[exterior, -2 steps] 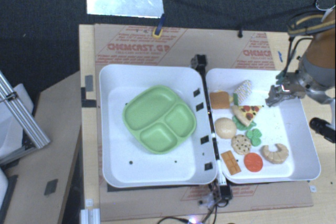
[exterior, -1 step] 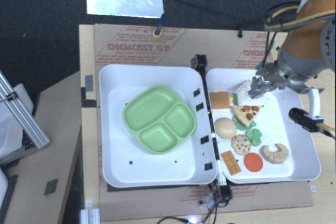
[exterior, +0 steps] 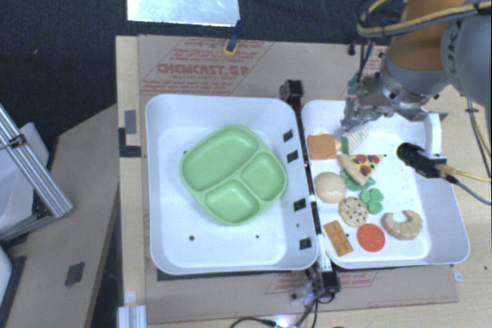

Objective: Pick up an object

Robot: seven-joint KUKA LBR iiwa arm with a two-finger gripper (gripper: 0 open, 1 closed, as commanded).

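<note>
The arm [exterior: 430, 27] reaches in from the right and bends down over the back of the right bin [exterior: 446, 200]. Its end effector [exterior: 355, 123] hangs low just behind a small striped white piece [exterior: 356, 139], possibly touching it; whether it is open or closed I cannot tell. All the toy food lies in the right bin: a slice of toast [exterior: 323, 146] near the divider, a pizza slice [exterior: 361, 164] just right of it, a pale bun [exterior: 330, 187] below, then a cookie [exterior: 354, 211], green pieces [exterior: 373, 200], a cracker [exterior: 337, 237], a red tomato slice [exterior: 371, 237] and a croissant [exterior: 403, 224] toward the front. The left bin [exterior: 173, 242] holds a green divided plate [exterior: 233, 174] (three compartments, tilted diagonally). Both bins sit on cardboard on the table [exterior: 84, 165]
</note>
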